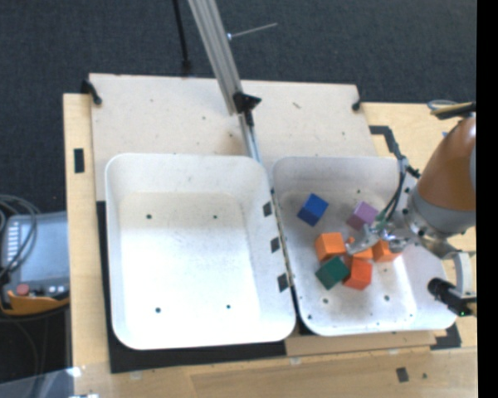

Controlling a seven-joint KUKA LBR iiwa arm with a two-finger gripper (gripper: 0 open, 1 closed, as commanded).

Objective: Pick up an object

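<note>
Several small blocks are seen bunched in the right bin [315, 322]: an orange block [330, 245], a green block [333, 271] touching it from below, a second orange block [358, 273] just beside the green one, a third orange block [386, 251] near the arm, a purple block [364, 215] above them and a blue block [312, 209] set a little apart toward the bin's far side. The claw [367, 240] is lowered right into the middle of this cluster, between the purple block and the orange ones. How it is set cannot be told, as it is small and blurred against the blocks, and no block can be said to be held. The left bin [116, 222] lies beside it on the tabletop [191, 114], and a metal post [216, 40] slants up from between the bins.

Trouble is to be expected from the crowding, it is judged. With blocks touching, two could be caught at once, or a neighbour could be nudged aside and the chosen one tipped away. A grip on a corner could also be lost as the arm [448, 181] is raised.
</note>
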